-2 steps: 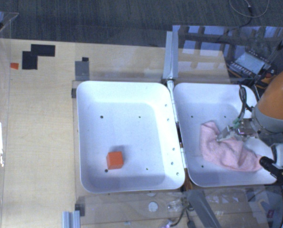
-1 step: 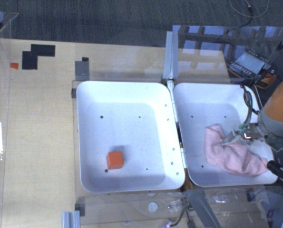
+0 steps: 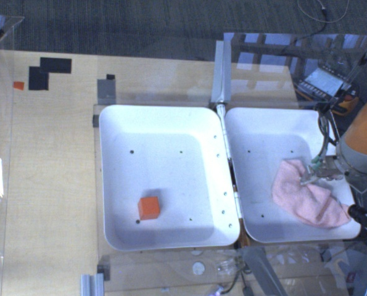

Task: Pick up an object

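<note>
Gripper (image 3: 311,176): pressed down on the cloth's upper edge; whether its jaws are open or closed cannot be told.
Cloth (image 3: 306,196): pink, crumpled, lying in the right bin's near right part.
Right bin (image 3: 263,134): white, landmark.
Left bin (image 3: 164,134): touching the right bin's left side.
Cube (image 3: 149,208): orange, in the left bin's near left, well apart from the cloth.

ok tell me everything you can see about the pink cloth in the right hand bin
The pink cloth is a pale pink, soft-looking fabric, crumpled into a loose heap with folds and creases, not spread flat. It lies on the floor of the right bin, toward that bin's near right corner, its far right edge close to the bin wall. The arm's tool is down at its upper edge and seems to touch the fabric there. Nothing else lies on it.
</note>
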Controlling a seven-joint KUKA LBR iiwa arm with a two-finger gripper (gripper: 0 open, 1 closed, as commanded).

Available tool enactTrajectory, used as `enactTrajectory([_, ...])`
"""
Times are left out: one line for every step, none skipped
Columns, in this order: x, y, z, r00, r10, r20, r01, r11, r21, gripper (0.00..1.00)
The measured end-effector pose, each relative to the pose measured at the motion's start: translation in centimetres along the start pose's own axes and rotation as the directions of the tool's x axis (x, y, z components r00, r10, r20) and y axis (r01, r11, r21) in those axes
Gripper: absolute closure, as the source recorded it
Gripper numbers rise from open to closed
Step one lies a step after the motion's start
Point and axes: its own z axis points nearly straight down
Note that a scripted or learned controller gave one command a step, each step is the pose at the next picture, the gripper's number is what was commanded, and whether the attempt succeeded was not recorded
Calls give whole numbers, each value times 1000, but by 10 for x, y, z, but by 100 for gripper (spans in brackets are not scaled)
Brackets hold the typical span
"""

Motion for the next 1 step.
enactTrajectory([95, 69, -57, 994, 114, -3, -113, 993, 18, 100])
